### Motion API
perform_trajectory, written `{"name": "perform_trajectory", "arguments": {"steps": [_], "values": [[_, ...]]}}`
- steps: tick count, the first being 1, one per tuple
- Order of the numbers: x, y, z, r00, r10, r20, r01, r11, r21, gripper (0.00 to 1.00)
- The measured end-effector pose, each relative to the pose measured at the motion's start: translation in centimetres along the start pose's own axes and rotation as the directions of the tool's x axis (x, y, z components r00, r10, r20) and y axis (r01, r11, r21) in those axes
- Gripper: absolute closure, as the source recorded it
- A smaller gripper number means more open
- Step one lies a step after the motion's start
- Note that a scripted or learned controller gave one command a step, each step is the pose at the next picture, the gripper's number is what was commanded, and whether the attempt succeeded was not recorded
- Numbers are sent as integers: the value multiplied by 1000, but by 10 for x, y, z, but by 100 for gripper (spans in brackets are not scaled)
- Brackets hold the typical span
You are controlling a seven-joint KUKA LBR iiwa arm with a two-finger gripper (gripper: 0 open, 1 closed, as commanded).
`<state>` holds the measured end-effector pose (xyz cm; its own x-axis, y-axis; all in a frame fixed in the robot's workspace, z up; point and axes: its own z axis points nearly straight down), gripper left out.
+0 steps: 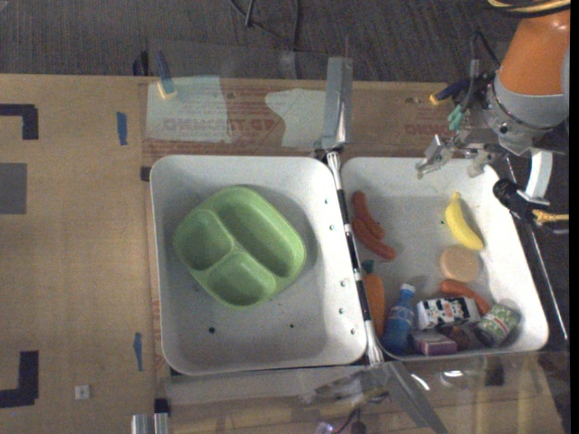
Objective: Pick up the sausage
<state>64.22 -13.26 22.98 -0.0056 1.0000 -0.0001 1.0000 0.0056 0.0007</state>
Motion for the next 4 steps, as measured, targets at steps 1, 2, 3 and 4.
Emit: {"name": "perform_trajectory", "arguments": {"steps": [1, 2, 3, 4], "values": [[19, -71, 121, 1000, -5, 0, 5, 1000, -4, 0], [32, -92, 143, 993, -118, -1, 118, 993, -4, 0], [18, -103, 143, 930, -368, 0, 368, 930, -4, 0], [10, -141, 143, 964, -266, -1, 266, 964, -4, 0]]}}
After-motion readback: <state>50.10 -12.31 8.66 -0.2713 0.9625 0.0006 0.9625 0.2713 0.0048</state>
